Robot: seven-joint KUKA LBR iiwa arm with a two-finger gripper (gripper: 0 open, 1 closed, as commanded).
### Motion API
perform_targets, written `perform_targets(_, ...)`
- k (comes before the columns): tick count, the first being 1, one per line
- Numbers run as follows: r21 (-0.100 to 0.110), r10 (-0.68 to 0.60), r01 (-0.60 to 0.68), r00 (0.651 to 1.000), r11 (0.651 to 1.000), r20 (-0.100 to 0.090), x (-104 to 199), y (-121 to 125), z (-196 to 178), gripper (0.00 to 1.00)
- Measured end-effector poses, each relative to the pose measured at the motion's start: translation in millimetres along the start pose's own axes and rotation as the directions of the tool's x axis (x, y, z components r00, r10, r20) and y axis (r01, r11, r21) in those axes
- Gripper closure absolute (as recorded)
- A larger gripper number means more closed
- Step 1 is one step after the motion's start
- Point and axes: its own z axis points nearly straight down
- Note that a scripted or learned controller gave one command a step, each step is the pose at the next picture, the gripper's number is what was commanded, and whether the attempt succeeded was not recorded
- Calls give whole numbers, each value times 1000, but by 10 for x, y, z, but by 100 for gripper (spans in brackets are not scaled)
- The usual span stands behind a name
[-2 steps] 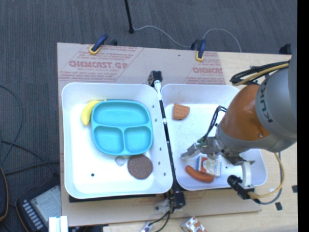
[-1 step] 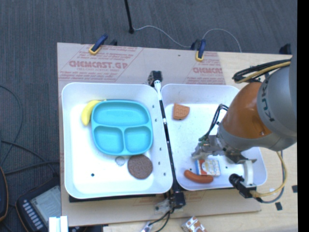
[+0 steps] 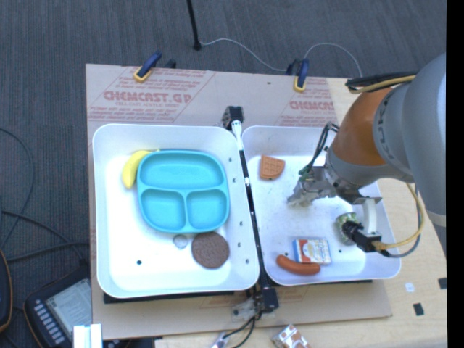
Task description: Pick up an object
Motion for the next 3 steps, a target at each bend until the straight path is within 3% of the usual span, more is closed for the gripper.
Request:
perform_targets(1, 0, 0, 0, 1000, 1000, 0, 2, -2, 8, 0)
perform_targets(2, 1, -1, 1, 1000, 1000, 2, 220, 383, 13, 0)
perform_targets(3, -2, -1, 1, 1000, 1000, 3, 217, 393, -98, 100)
